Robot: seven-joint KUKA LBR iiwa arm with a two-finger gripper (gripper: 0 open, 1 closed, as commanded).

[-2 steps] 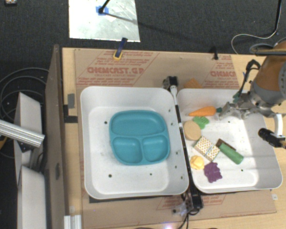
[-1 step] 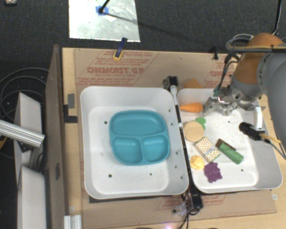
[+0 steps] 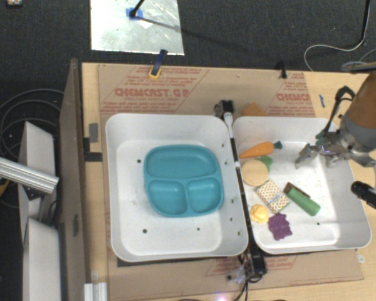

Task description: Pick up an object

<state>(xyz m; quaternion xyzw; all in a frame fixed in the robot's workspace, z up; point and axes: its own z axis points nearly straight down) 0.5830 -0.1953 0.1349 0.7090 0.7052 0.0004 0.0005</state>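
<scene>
The right bin (image 3: pixel 348 221) holds several toy foods. An orange carrot (image 3: pixel 260 149) lies at its far left, with a small green piece (image 3: pixel 266 162) and a tan round biscuit (image 3: pixel 254 172) just below it. Nearer the front are a checkered cracker (image 3: pixel 271 195), a green bar with a brown end (image 3: pixel 301 200), a yellow piece (image 3: pixel 259 214) and purple grapes (image 3: pixel 279 226). My gripper (image 3: pixel 318 155) hangs over the far right part of this bin, open, with nothing between its fingers. It is right of the carrot and above the green bar.
The left bin (image 3: pixel 122 231) holds a teal divided plate (image 3: pixel 183 179). An orange item (image 3: pixel 253 110) lies on the cardboard behind the right bin. A clamp (image 3: pixel 225 110) stands where the two bins meet at the back. Cables run along the right side.
</scene>
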